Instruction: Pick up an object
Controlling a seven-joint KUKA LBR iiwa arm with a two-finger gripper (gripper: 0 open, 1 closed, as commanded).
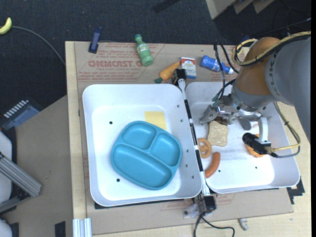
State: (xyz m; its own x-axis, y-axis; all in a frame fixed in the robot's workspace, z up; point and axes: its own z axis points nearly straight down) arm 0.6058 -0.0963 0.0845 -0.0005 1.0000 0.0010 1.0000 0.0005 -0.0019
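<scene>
In the right bin (276, 174) lie a tan slice of bread (217, 134), a small pretzel (203, 147) and a reddish sausage (212, 164), close together near the bin's left wall. My gripper (217, 114) hangs at the far end of the bread slice, just above it. Nothing is visibly held in it. The grey arm with its orange band (256, 73) reaches in from the right. A small orange piece (255, 152) lies further right in the same bin.
The left bin (98, 107) holds a blue divided plate (146, 154) and a yellow cheese slice (155, 118). Behind the bins, on the bench, lie a green bottle (144, 51), a blue marker (95, 39), a carrot (169, 71), a small carton (188, 67) and a blue bottle (214, 64).
</scene>
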